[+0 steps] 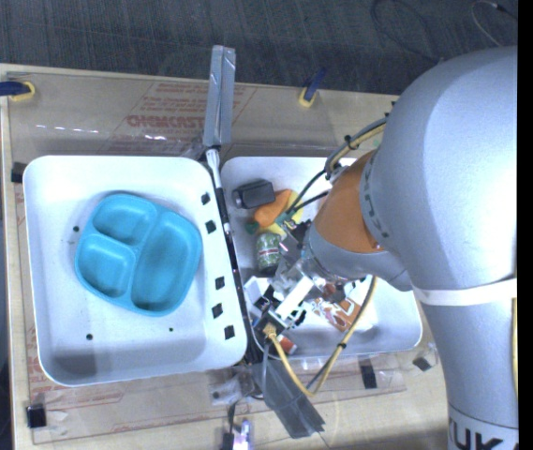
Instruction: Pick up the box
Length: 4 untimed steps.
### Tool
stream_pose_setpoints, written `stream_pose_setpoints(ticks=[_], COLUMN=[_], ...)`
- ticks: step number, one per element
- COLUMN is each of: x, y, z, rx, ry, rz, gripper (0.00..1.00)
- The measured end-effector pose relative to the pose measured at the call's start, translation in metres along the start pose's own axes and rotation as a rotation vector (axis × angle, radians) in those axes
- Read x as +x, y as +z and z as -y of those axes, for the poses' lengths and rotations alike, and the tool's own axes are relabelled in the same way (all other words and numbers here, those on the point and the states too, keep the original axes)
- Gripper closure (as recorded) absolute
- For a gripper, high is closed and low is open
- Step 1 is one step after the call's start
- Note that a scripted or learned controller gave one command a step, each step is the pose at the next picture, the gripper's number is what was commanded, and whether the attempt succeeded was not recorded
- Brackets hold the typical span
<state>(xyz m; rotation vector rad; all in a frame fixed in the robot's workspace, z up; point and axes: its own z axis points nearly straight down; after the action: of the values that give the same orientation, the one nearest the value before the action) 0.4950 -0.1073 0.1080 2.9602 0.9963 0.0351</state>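
In the right bin [392,322], my gripper [278,313] is low near the front left corner, close to the wall between the two bins. Just to its right lies what looks like the box [330,309], a flat white carton with red and orange print, partly hidden under my wrist. The view does not let me tell whether anything is between the fingers.
A green can [268,248], an orange item [271,213] and a dark grey object [254,193] lie at the back left of the right bin. The left bin [51,289] holds a blue divided plate [140,251]. My arm covers the right bin's right half.
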Motion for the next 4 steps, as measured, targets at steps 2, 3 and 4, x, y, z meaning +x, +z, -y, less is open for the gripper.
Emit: stream_pose_setpoints(ticks=[2, 3, 4], x=[0.0, 0.048, 0.051], y=[-0.126, -0.124, -0.226], z=[0.025, 0.087, 0.087], rx=[0.029, 0.026, 0.022], ry=[0.154, 0.408, 0.439], rz=[0.02, 0.024, 0.024], gripper=[1.0, 1.0, 1.0])
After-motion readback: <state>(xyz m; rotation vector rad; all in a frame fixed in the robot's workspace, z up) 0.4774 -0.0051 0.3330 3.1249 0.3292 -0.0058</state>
